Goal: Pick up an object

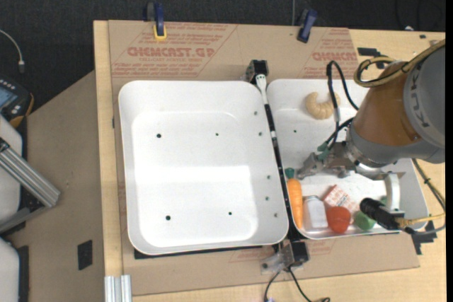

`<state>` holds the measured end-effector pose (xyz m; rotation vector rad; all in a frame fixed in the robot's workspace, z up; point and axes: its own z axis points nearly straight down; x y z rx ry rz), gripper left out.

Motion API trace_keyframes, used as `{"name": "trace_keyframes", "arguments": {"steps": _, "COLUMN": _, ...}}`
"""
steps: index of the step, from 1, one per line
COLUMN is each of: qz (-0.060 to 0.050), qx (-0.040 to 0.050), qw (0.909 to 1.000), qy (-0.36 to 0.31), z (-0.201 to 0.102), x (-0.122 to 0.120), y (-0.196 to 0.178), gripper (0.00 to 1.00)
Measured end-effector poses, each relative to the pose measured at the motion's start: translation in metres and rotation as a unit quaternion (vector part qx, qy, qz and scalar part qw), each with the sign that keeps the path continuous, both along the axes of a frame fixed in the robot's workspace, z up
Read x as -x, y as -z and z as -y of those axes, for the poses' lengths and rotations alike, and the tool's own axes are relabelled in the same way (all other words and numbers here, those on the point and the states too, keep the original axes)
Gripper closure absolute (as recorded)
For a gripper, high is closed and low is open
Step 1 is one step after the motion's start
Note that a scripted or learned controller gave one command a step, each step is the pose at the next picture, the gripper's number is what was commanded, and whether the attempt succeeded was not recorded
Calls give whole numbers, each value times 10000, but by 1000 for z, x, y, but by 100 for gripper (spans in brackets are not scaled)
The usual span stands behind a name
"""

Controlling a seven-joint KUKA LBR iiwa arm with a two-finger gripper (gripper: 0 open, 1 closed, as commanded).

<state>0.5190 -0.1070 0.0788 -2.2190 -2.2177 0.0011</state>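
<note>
- pincer (322,165) low in right bin (297,99), over near end; cannot tell grip state.
- carrot (295,203) just beside, along bin's left wall, long axis running near-to-far, thinner end toward near rim.
- best approached straight down, closing across narrow width, clear of wall and neighbouring tomato (339,218).

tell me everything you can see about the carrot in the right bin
The carrot is a small orange piece with a green tip at its far end, smooth and plastic-looking, like toy food. It lies flat along the right bin's left wall, near the front corner, pointing front to back. A clear, whitish item lies right beside it, seemingly touching. The gripper is just behind it, not holding it.
</note>
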Motion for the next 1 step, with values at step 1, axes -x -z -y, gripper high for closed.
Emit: {"name": "trace_keyframes", "arguments": {"steps": 1, "qz": 100, "qx": 1, "qw": 9999, "qy": -62, "z": -84, "x": -59, "y": -113, "gripper": 0}}
